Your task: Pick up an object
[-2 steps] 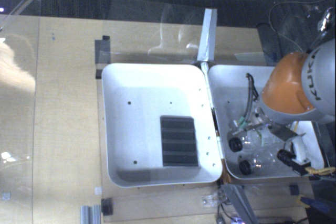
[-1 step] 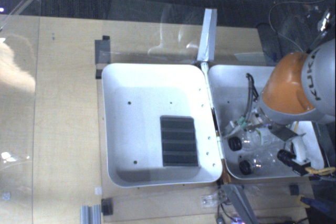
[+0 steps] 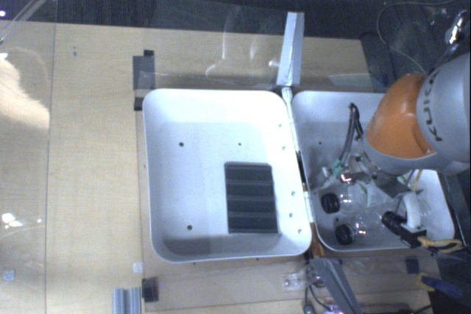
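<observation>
In the right shallow white bin [image 3: 324, 129], small black and clear objects [image 3: 343, 233] lie at its near edge. Above them the gripper [image 3: 352, 174] hangs under the grey arm's orange band [image 3: 397, 121]. In the left white bin [image 3: 169, 158] beside it lies a dark ribbed rectangular block [image 3: 251, 197].

Dark ribbed block [image 3: 251, 197] in left bin [image 3: 158, 158]; arm [image 3: 412, 121] over cluttered right bin [image 3: 313, 121]

Ribbed block [image 3: 251, 197] in left bin [image 3: 163, 158]; small items [image 3: 344, 213] in right bin [image 3: 316, 130].

A dark ribbed rectangular pad [image 3: 251, 197] lies flat in the left white bin [image 3: 169, 158].
</observation>
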### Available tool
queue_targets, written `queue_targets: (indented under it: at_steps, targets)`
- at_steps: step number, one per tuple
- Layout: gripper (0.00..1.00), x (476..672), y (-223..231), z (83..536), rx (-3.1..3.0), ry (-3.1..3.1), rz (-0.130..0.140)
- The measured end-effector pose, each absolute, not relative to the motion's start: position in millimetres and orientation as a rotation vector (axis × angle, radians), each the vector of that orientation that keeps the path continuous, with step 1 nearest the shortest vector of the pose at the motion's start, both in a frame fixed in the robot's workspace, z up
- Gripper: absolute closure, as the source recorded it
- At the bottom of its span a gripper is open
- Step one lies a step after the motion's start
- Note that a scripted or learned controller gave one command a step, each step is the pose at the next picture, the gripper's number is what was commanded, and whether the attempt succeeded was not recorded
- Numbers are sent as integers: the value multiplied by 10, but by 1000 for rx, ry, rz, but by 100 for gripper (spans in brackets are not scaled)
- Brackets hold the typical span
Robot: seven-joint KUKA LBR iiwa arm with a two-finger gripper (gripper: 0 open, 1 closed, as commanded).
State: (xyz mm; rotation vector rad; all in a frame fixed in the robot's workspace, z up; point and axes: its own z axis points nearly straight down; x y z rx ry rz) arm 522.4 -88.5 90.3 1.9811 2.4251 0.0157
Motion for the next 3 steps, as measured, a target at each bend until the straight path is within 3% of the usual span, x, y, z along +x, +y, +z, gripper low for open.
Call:
queue_targets:
  at_steps: [1,2,3]
  targets:
    - [100,5257,-881,1027,1974,2421,25]
    - [0,5257,-881,1027,1974,2421,24]
    - [0,5257,-881,1027,1974,2421,24]
